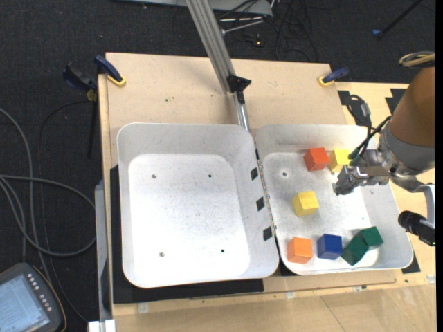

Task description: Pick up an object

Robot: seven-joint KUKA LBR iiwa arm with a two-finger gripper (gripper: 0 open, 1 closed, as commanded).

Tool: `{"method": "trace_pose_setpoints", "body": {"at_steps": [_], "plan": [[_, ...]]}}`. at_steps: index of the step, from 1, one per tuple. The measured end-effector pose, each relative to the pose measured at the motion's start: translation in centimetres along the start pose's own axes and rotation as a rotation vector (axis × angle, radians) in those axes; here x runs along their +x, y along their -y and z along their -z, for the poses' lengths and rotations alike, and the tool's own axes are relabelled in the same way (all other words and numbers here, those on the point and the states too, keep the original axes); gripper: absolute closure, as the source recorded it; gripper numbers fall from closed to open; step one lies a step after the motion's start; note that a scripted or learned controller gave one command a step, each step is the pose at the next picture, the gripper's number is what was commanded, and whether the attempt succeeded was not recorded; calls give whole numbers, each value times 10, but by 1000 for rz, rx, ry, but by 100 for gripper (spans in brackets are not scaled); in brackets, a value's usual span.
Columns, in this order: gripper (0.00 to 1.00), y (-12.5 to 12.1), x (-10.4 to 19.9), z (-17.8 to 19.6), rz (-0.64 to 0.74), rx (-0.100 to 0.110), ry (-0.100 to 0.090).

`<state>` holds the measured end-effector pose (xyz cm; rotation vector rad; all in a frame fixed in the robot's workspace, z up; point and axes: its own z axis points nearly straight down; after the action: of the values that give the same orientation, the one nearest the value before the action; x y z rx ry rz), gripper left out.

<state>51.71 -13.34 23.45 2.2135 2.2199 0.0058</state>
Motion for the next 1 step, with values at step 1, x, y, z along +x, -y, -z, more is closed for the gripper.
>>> {"method": "trace_pose_setpoints", "body": {"at_steps": [1], "plan": [[100, -2, 0, 36, 0, 2, 0]]}}
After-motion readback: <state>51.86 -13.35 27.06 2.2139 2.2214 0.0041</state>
